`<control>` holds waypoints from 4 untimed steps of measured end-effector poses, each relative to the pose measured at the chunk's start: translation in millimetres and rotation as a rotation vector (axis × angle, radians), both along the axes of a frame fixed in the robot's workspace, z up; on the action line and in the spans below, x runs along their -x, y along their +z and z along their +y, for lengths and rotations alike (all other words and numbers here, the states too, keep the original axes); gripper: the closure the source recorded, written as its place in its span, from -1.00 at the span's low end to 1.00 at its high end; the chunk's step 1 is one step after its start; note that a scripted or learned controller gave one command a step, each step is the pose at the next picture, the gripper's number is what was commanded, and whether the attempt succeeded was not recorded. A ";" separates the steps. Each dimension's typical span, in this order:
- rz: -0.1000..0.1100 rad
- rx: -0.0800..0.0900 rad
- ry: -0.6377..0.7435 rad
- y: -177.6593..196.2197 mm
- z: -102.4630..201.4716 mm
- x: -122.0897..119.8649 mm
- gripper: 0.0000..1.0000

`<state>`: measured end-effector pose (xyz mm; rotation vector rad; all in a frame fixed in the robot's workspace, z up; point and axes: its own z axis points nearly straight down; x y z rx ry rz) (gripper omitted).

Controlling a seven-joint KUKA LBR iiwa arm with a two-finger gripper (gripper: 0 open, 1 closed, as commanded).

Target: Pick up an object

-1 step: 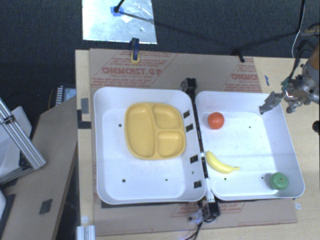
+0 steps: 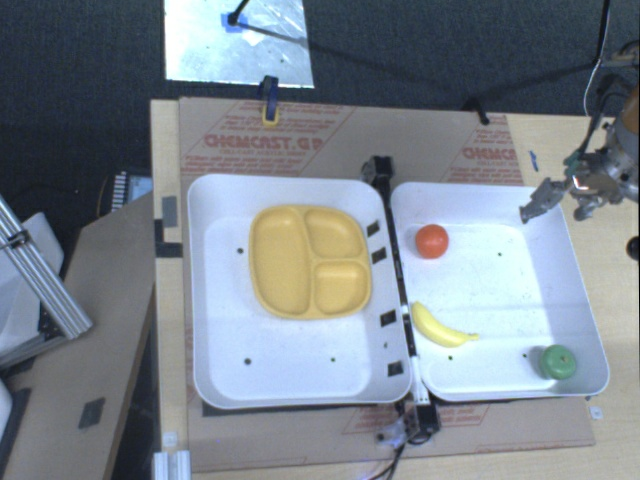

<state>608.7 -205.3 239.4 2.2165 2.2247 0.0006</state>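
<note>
Bench (image 2: 560,133): a pale wooden top with brown sheeting printed in red letters under 2 shallow white bins set side by side.
Left bin (image 2: 215,358): it holds 1 thing, a yellow divided plate (image 2: 308,261) with 3 compartments, lying flat near the bin's middle, a little toward the far edge.
Right bin (image 2: 570,268): it holds 3 things, all apart from one another.
Orange ball (image 2: 431,241): a round orange-red piece (perhaps a toy tomato, too small to tell) in the far left part of the right bin, near the divide between the bins.
Banana (image 2: 441,327): yellow, lying on its side by the right bin's left wall, toward the near edge, with its tip pointing into the bin.
Green fruit (image 2: 558,362): round, green, in the near right corner of the right bin, just beside the rim.
Gripper (image 2: 532,206): seen over the far right corner of the right bin, reaching in from the right, well apart from all 3 objects; nothing sits between its fingers, and whether they stand spread or closed cannot be told at this size.
Clips (image 2: 388,288): dark clamps along the seam where the 2 bins meet.
Floor sheet (image 2: 238,26): a shiny grey square on the dark carpet beyond the bench's far edge.
</note>
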 end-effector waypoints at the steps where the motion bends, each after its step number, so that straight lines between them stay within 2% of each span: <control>1: 0.002 -0.001 -0.002 -44.7 3.7 6.5 -1.00; 3: 0.003 -0.001 -0.001 -156.8 12.7 5.4 -1.00; 4: -0.004 0.002 -0.001 -142.5 11.8 3.3 1.00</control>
